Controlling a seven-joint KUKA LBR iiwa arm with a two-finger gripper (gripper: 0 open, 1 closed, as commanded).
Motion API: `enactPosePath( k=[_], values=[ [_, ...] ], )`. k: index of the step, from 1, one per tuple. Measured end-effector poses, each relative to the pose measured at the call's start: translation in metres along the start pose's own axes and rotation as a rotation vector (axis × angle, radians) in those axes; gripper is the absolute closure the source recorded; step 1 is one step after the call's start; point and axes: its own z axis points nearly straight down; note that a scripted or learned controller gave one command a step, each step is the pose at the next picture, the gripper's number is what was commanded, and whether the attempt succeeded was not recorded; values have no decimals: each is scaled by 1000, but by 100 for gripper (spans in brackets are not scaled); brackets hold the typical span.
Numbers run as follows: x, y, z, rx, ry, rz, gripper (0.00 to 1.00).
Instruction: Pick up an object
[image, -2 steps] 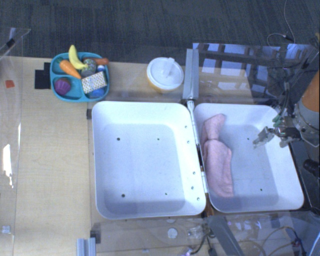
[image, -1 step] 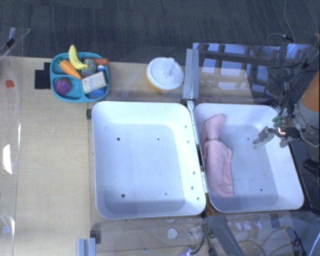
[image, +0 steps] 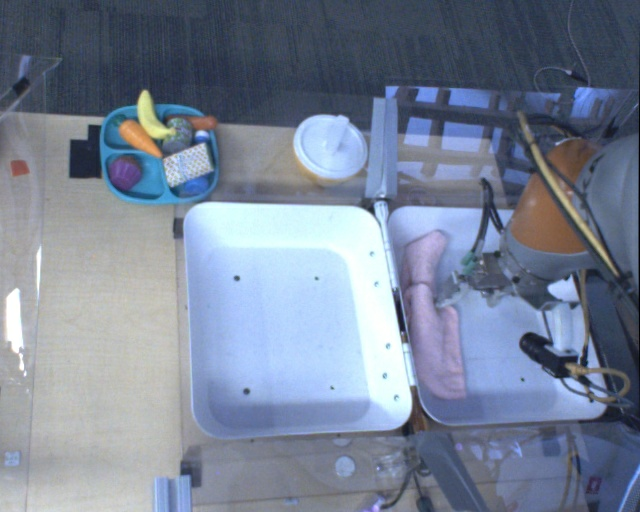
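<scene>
One long pink folded cloth (image: 432, 312) lies along the left side of the right-hand shallow white bin (image: 520, 400). Just beside its middle sits the two-finger gripper (image: 458, 290); whether it is spread or pinching, I cannot tell.
</scene>
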Motion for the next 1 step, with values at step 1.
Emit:
enactPosePath(
  k=[1],
  values=[
    [20,-32,14,-21,-7,-122,0]
  ],
)
